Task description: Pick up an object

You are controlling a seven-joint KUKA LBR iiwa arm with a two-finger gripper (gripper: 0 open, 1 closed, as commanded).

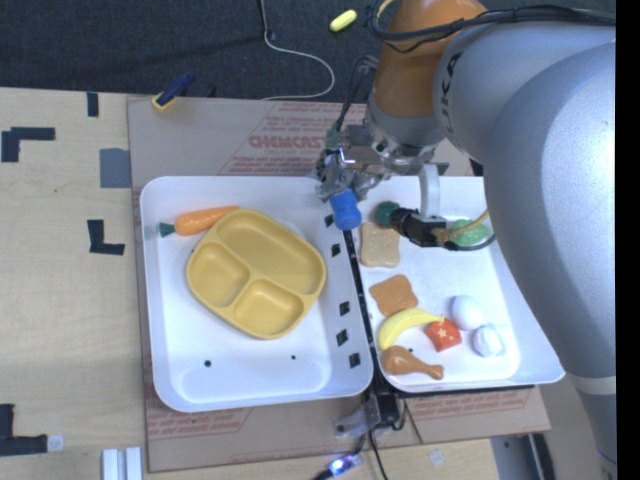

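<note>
My gripper [341,190] hangs over the back end of the divider between the two bins, and a small blue block [345,212] is pinched between its fingers, lifted just above the rim. The left bin [170,368] holds a yellow divided plate [257,271] and an orange carrot [205,220] at its back left. In the right bin [520,363] lie a tan cracker [379,246], a brown toast slice [393,293], a banana [410,323], a red cube [444,335], a white egg [466,310], a pale ball [488,341] and a drumstick [410,363].
A green leafy item [472,234] lies at the back of the right bin, partly behind the wrist hardware. The big grey arm covers the right bin's far right side. Off the bins, a yellow piece [343,20] and a blue-yellow piece [173,90] rest on the bench.
</note>
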